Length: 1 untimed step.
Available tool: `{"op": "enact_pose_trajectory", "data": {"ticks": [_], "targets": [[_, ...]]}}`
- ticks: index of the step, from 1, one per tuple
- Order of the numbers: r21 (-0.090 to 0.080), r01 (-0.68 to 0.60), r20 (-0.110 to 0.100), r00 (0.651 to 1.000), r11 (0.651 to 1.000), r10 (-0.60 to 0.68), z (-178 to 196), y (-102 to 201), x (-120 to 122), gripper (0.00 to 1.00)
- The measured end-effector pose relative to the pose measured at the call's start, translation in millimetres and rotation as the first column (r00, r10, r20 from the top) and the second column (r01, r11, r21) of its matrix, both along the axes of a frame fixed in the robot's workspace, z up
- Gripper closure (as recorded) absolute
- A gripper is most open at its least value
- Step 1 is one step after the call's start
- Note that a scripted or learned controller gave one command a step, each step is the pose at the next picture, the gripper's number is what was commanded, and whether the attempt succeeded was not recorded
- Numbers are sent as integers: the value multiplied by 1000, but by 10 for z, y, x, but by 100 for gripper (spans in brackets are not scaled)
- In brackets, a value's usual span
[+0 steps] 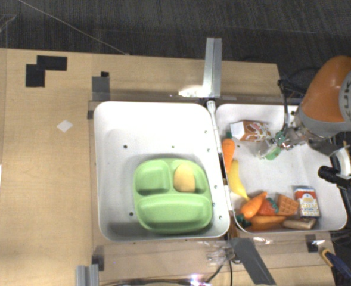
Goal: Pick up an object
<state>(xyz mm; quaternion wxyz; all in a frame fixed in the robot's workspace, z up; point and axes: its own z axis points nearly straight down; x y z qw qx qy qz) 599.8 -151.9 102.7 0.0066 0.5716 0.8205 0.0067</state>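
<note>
Hovered at right of frame over packet (249, 130); light, crinkly, best pinched edgewise. Gripper (277, 145) state couldn't be told.

A grey arm (336, 100) with an orange band reaches in from the right over the right bin (336, 219) on a wooden desk (44, 189), its claw (280, 143) low near a small brown-and-white packet (249, 130) at the bin's far side. Along the bin's left wall lie a carrot (228, 154) and a banana (237, 180); toy foods, including a waffle (286, 205) and a small red-and-white box (307, 201), crowd its near edge. In the left bin (115, 159), a green divided tray (172, 204) holds a yellow, egg-shaped item (185, 177) in its upper right compartment.
</note>
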Motion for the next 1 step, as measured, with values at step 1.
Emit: {"op": "enact_pose_trajectory", "data": {"ticks": [1], "targets": [[-3,21,-13,1000,1000,-21,633,649,500,100]]}}
